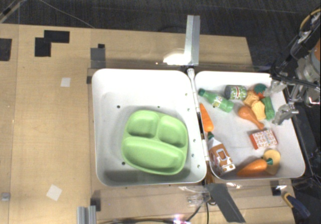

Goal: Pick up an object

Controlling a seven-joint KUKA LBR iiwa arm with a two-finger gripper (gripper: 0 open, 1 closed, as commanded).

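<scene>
Nearest the lens, along the near wall of the right white bin (301, 168), I am seeing a brown and white carton (221, 158) lying beside an orange plastic carrot (254, 167) that is touching a round yellow toy piece (272, 158). Just beyond them, a small red and white patterned packet (264, 139) is lying flat on the bin floor.

Further back in that bin, a cluster is sitting together: a green plastic bottle (216, 100), a dark green can with a label (235, 91), a brown toy drumstick (249, 116) and yellow and green toy food pieces (257, 103). A slim orange carrot-like piece (206, 119) is leaning along the divider between the bins.

In the left white bin (103, 118), a light green sectioned plastic tray (155, 141) is resting alone.

At the right rim, the grey gripper (284, 102) is hovering over the far right corner, near the cluster. I cannot tell whether it is spread or closed, and I am seeing nothing held in it.
</scene>
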